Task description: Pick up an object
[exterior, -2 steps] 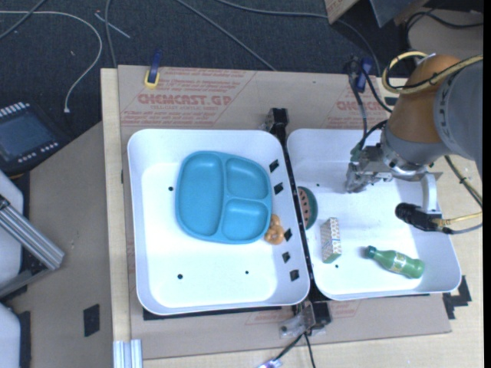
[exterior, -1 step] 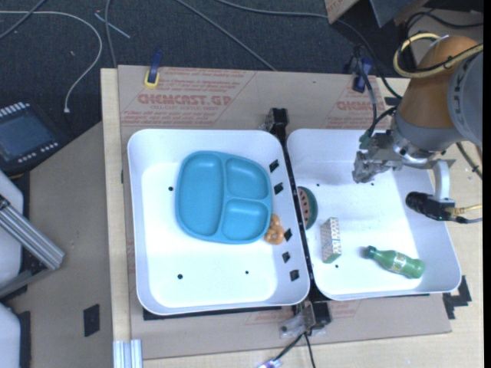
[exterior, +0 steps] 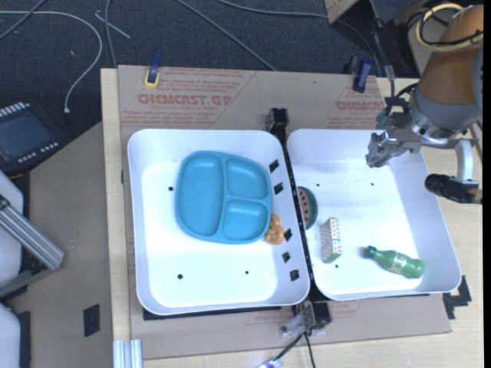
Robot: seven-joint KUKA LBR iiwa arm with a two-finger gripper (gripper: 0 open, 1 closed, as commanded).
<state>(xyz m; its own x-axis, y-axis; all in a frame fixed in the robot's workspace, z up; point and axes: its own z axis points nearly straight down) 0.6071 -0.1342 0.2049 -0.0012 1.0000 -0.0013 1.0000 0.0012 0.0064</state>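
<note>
Camera view, looking down at a slant: you have two white bins side by side, the left bin [exterior: 153,282] in the centre-left of the frame and the right bin [exterior: 430,228] in the centre-right. The arm [exterior: 453,75] comes in from the upper right, and its gripper [exterior: 378,153] hangs over the upper part of the right bin, above bare white floor. How far the tool is open you cannot tell from here, it is small and dark against the wrist, but nothing is seen in its grasp. Candidates in the right bin: a green bottle [exterior: 395,261] lying on its side toward the lower right, a small silvery packet [exterior: 331,238] near the lower middle, and a dark round object [exterior: 307,206] tucked against the divider between the bins. In the left bin sits a blue compartment plate [exterior: 222,198], with a small orange-brown item [exterior: 274,231] touching its lower right edge. Judged from this, you are at the approach step: no object lifted yet, gripper well apart from every candidate. The next move calls for travel toward the lower part of the frame, settling over one item, likely bottle or packet, then a descent. Mind that the bottle, being round, may roll off a poorly centred pinch.
</note>
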